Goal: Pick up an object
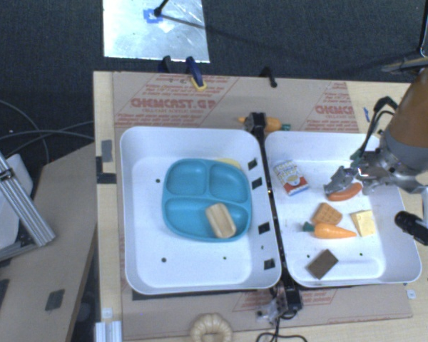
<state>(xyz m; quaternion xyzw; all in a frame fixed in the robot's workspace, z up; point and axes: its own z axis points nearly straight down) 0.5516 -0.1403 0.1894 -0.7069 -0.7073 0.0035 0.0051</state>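
Observation:
The right bin (392,269) holds a small white and red carton (290,177), an orange waffle piece (327,213), a carrot (331,230), a yellow cheese wedge (364,222), a brown block (322,263) and a red sausage (348,192). My gripper (339,184) hangs low over the sausage's left end, reaching in from the right. Its grey fingers hide part of the sausage. I cannot tell whether anything is between them.
The left bin (146,262) holds a blue divided plate (192,191) with a tan bread roll (220,220) in its lower right compartment. A black divider (265,191) with clips separates the bins. A black part of the arm (416,227) sits by the right bin's edge.

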